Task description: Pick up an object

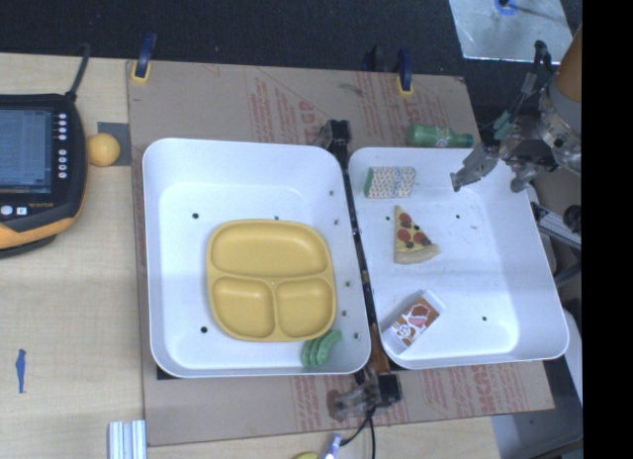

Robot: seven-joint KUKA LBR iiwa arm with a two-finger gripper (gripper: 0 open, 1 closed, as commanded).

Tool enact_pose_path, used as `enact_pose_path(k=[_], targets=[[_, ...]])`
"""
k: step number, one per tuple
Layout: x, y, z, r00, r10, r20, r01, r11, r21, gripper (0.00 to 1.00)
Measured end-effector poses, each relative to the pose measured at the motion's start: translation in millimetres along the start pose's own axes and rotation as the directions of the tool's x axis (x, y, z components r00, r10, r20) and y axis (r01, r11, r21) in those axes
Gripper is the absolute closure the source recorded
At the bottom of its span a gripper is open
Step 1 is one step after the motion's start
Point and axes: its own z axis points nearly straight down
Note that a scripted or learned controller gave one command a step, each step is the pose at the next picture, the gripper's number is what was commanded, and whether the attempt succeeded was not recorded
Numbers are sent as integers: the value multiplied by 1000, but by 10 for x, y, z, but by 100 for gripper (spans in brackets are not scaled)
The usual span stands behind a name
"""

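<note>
My gripper (492,181) hangs over the far right corner of the right bin (514,289), open, with nothing between its fingers. In that bin lie a toy pizza slice (412,236) near the middle, a speckled green-edged block (391,182) at the far left corner, and a red and white packet (413,323) near the front left. The pizza slice is to the left of the gripper and closer to the front. The left bin (178,249) holds a yellow divided plate (270,279) and a small green toy (319,350) at its front right corner.
A green bottle (438,136) lies on the cardboard just behind the right bin. A tablet controller (35,170) and a yellow ball (103,149) sit on the bench to the left. Clamps stand along the cardboard's far edge.
</note>
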Motion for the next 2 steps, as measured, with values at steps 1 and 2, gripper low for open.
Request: enact_pose_path(k=[1,2], targets=[[349,400,1005,1000,-1,1,1,1000,3,0],[401,311,1840,1000,0,0,0,1000,3,0]])
